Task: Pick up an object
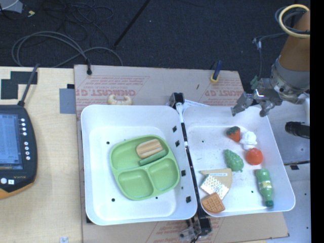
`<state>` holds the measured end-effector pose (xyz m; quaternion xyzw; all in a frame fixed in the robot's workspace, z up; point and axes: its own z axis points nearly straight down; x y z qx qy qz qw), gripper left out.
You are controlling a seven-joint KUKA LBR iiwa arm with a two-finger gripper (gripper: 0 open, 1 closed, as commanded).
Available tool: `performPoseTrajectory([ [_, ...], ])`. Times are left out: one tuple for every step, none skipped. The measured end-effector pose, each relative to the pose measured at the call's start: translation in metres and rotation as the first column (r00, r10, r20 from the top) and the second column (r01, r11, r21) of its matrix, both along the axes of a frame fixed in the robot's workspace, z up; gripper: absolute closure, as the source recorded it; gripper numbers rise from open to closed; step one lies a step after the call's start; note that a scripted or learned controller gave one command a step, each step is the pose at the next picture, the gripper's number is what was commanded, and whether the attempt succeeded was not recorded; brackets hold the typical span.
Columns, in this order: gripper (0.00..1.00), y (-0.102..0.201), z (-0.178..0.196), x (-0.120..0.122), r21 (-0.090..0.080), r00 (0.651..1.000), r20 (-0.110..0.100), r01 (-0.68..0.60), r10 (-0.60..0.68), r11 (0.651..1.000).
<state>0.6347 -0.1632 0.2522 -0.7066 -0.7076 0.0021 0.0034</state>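
Object candidates: small toys in the right bin (283, 196) — a strawberry (233, 133) and white lump (248, 138) near the far edge, a red tomato (254, 156), a green leafy piece (234, 160), a green bottle (264, 186) by the right edge, and a wafer (213, 203) with a patterned card (214, 185) at the near left corner.
Nearest target: the strawberry, lying closest below the gripper (251, 105).
Jaws: spread apart and holding nothing, above the far right corner of the right bin.
Advised approach: descend straight over one isolated item; the tomato, clear of its neighbours, looks the easiest grasp, whereas strawberry and white lump touch.
Risk: a round item may roll out on closing.
Left bin (96, 135): green divided tray (132, 184) bearing a bread roll (149, 147); unaffected.
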Motion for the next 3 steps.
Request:
performPoseTrajectory([
  [0.00, 0.073, -0.158, -0.054, -0.001, 1.000, -0.001, 0.002, -0.002, 1.000],
  [0.00, 0.136, -0.112, -0.028, 0.009, 1.000, 0.006, -0.005, 0.005, 1.000],
  [1.00, 0.155, -0.105, -0.026, 0.038, 1.000, -0.001, -0.022, 0.022, 0.999],
])
